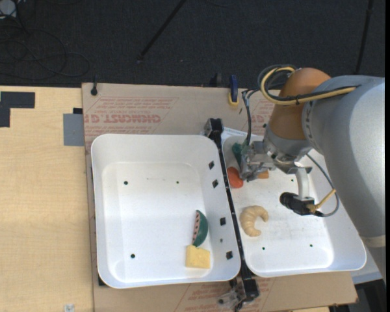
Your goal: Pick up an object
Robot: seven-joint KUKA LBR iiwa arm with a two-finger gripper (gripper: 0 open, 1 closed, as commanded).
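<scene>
Your claw [252, 169] sits low in right bin [341, 255], over orange thing [234, 177] by the middle wall, likely going for it. Can't tell claw state. Croissant [253, 219] lies near. Left bin [110, 174] has melon slice [200, 227] touching yellow block [197, 257].

Left bin mostly open, right bin crowded at its upper left

The left bin [117, 174] has bare floor except its lower right corner, where a melon slice [199, 227] and yellow block [197, 257] sit close together. In the right bin [325, 259], the arm [299, 119] covers the upper part; a croissant [253, 219] lies mid-floor, an orange piece [234, 176] by the divider [226, 200]
</scene>
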